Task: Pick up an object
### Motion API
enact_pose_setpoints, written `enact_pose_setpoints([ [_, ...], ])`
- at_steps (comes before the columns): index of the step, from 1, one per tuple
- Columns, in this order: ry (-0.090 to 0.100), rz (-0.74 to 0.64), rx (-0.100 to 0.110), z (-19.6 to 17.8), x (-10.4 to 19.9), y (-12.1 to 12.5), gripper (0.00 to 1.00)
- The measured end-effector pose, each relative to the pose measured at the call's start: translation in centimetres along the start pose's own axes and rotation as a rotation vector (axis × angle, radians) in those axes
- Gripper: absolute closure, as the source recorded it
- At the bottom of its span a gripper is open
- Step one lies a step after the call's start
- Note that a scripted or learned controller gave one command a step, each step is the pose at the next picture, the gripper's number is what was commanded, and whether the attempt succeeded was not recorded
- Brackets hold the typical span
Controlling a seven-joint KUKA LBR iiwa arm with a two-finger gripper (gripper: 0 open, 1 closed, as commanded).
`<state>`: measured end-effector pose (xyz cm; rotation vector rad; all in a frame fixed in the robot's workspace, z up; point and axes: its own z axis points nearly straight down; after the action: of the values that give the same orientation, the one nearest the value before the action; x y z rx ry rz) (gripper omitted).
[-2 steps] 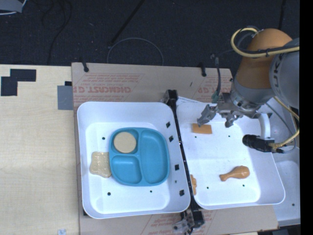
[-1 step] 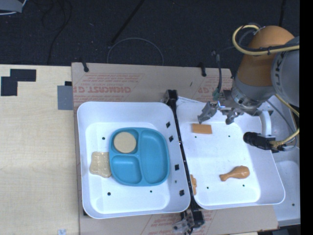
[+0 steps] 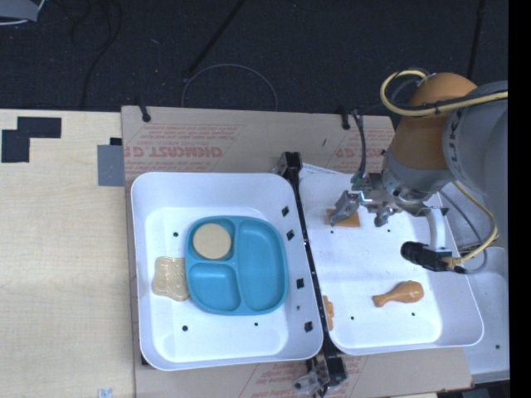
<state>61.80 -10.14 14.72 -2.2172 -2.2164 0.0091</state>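
- Small orange wedge-shaped piece [image 3: 344, 217] lies in far-left part of right bin [image 3: 465, 322], just below the gripper [image 3: 362, 199] fingertips, touching or nearly so; flat, orange-tan, partly hidden by the fingers.
- Jaws look spread apart; nothing visibly clamped between them, exact contact with wedge unclear.
- Tan drumstick-shaped toy [image 3: 399, 293] lies lower right in same bin, well apart from gripper.
- Small orange bit [image 3: 328, 312] at bin's left wall.
- Left bin [image 3: 158, 214] holds blue divided plate [image 3: 241, 268] with round tan cookie [image 3: 211, 240] on it; pale yellow piece [image 3: 170, 278] just beside plate's left edge.
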Motion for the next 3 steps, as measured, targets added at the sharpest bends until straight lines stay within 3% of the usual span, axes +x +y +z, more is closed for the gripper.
enact_pose_setpoints([
  [1, 0.001, -0.001, 0.0, 5.4, 0.1, -0.1, 0.0],
  [2, 0.0, 0.003, -0.003, 4.1, 0.0, 0.0, 1.0],
  [3, 0.0, 0.005, -0.01, -0.5, 0.0, -0.8, 1.0],
])
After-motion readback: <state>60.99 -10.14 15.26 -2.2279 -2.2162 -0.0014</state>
